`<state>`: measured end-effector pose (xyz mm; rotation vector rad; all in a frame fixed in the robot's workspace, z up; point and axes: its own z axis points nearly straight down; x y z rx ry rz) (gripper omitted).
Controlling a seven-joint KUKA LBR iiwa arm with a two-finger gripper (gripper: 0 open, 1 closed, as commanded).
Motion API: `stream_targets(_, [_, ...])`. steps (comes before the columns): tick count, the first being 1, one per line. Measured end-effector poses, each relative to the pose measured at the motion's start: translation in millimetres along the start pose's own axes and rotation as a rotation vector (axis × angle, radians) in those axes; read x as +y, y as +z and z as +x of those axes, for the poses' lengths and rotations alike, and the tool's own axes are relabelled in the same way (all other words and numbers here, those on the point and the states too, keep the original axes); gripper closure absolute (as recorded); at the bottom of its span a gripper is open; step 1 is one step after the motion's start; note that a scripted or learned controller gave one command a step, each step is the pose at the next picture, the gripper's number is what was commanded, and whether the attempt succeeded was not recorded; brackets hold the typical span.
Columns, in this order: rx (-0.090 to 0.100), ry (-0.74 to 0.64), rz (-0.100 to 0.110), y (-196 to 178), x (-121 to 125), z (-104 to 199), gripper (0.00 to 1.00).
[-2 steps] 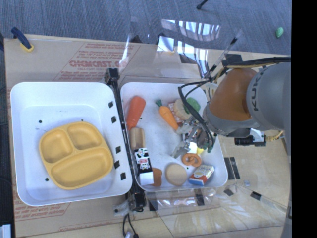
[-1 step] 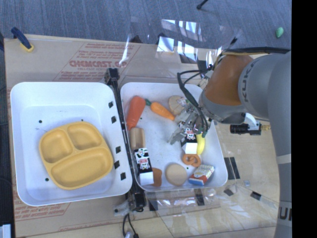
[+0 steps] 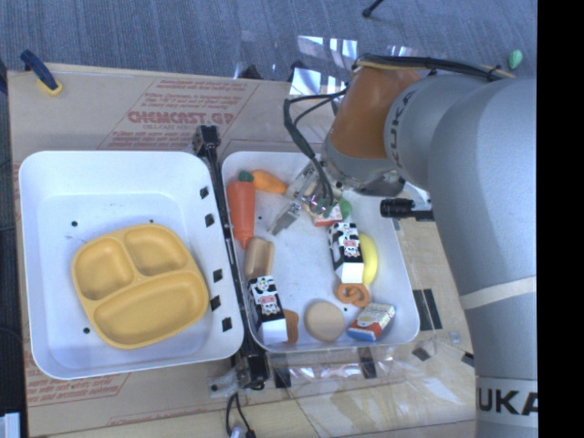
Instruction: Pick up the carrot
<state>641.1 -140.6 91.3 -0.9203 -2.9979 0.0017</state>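
Grey arm (image 3: 456,153) reaching in from right, over right bin (image 3: 401,281) far edge. Left bin (image 3: 36,245): yellow divided plate (image 3: 137,286), out of way. Carrot (image 3: 242,208) flat along right bin's left wall nr far corner, apart from tool (image 3: 306,199); tool state can't tell. Wall + brown block (image 3: 259,255) at carrot tip crowd approach. Milk cartons (image 3: 347,249), banana (image 3: 369,255) further right.

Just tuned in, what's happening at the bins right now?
The arm is reaching into the right bin, its hand hovering over the bin's far end, beside the carrot. The carrot lies along the bin's left wall, not lifted. The left bin holds a yellow divided plate.
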Motion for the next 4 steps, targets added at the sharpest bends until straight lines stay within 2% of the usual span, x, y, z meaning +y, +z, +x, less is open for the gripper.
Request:
stream_targets(1, [-0.014,0.403,0.01,-2.3,22.0,11.3,0.0])
stream_targets(2, [-0.014,0.601,0.004,-2.2,35.4,6.0,0.0])
stream_targets(3, [-0.007,0.259,-0.002,-1.7,24.3,-3.0,0.0])
stream_targets(4, [-0.01,0.25,-0.002,-13.1,26.6,-3.3,1.0])
